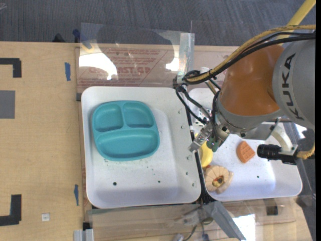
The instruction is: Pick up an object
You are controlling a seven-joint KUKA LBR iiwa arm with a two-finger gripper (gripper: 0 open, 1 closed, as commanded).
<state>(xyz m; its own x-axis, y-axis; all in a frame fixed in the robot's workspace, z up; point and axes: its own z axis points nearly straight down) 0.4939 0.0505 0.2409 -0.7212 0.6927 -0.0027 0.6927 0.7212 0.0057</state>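
One teal tray (125,130) in left bin (170,185)

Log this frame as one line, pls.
arm: over right bin | gripper: above yellow item at bin's left edge | grasp: unconfirmed | left bin: teal divided plate

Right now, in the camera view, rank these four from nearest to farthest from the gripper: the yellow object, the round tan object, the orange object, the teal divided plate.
From the gripper:
1. Yellow object, just below it, at the right bin's left edge.
2. Round tan object, lower in the right bin; orange object, to the right. Too close to call.
3. Teal divided plate, in the left bin.
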